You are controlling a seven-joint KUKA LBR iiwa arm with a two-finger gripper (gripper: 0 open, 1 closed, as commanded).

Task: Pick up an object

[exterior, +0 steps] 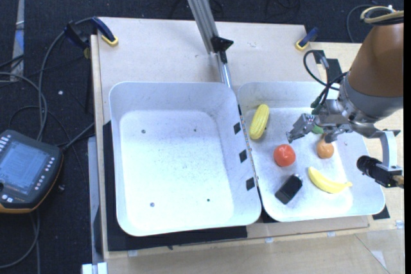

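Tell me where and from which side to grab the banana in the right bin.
Take the banana across its thick middle, coming straight down from above. It lies flat on the right bin floor, long axis running left to right, so the narrow width suits the tool. The black block sits apart on its left and the bin wall is close on its right, so side approaches look tighter.

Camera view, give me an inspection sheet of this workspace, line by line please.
Surface: wooden bench bearing a left bin and a right bin, both white.
Job's things: in the right bin, corn cob, red tomato, small orange ball, banana, black block.
Clutter: nothing seen.
Grippers: gripper low over the right bin, between the corn cob and the orange ball; nothing visibly held.
Cables: black cables on the floor at left.
Surroundings: pendant at left, metal pole behind the bins.
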